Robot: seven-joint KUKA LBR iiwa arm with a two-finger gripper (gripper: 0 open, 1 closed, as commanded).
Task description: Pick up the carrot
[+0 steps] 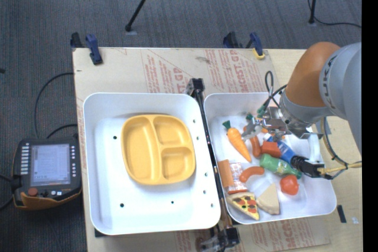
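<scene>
From my seat the biggest thing is the bench [147, 68], a flat board printed with red lettering, clamped at its far edge by blue clamps [93, 48]. On it sit two shallow white bins with rounded corners, touching along their inner walls. The left bin [100, 198] holds a smooth yellow tray [157, 148] with three compartments, lying flat near the middle, with bare white floor all round it.

The arm [331, 82] comes in from the right, a rounded grey shell with a glossy orange band, and hangs over the right bin [218, 104]. Its gripper [258, 126] sits low above the bin's middle, just right of the carrot; I cannot tell how the jaws stand, since cables and metal parts blur together there.

The carrot [238, 143] is a tapered orange cone with a small green top, lying slantwise in the left half of the right bin, green end toward the far wall. The far-left corner beside it is open white floor. Toward the near side things crowd: a curved red sausage [253, 173], a pizza slice [245, 205], a pale cheese wedge [270, 200], a round red tomato [289, 185] and a green piece [279, 165] lie close together, some touching.

Off the bench to the left, a control pendant [46, 171] rests on the dark carpet.
</scene>
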